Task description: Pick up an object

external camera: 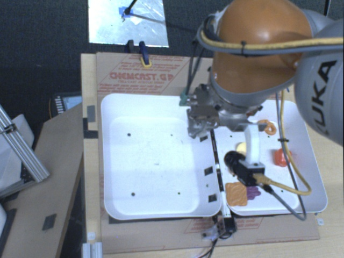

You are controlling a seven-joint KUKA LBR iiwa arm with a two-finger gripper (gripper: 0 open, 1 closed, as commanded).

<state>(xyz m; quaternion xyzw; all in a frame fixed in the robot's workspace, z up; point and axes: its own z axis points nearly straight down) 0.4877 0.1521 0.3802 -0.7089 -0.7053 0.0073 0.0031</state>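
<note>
Smooth glossy white plastic bins point(150, 198), matt brown cardboard sheet point(161, 74), shiny orange arm band point(258, 20).

The pale wooden worktop point(64, 160) carries a brown printed cardboard sheet point(145, 74), bearing two shallow white plastic bins point(107, 144), one at nine o'clock, one at three.

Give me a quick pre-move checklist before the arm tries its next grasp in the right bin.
1. Objects available in right bin: ok; orange flat piece, red piece, orange ring.
2. Gripper over a target: not ok; it sits by the divider between the bins.
3. Finger state: cannot tell.
4. Object held: cannot tell.
5. Yellow cable clear of objects: not ok; it crosses the right bin.
</note>
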